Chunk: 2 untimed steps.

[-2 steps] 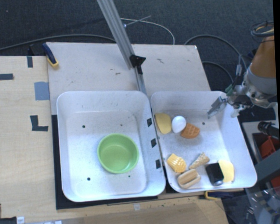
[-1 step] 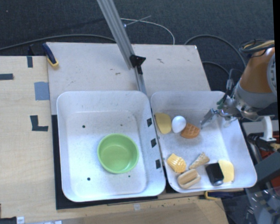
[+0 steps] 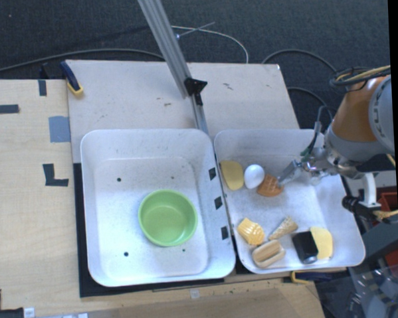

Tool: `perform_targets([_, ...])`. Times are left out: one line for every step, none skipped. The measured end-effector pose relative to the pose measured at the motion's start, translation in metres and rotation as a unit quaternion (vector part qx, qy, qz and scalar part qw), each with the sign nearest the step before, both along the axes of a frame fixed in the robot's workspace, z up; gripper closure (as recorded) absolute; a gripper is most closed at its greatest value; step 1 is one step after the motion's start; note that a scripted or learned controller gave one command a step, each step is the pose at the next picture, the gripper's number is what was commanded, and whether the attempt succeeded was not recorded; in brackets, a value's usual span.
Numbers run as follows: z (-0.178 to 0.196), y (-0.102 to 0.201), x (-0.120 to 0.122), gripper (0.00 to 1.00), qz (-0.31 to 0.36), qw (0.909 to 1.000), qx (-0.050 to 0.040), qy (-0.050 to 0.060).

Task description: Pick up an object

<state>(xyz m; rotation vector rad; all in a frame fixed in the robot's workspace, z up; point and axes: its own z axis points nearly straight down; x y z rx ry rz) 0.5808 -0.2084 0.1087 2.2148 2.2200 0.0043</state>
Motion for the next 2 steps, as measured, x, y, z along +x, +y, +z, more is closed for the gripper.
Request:
perform_targets([0.007, 0.001, -0.001, 1.0, 0.0, 1.0, 0.0009, 0.002])
perform_targets([0.065, 0.0, -0.009, 1.0, -0.001, 1.0, 0.0002, 0.001])
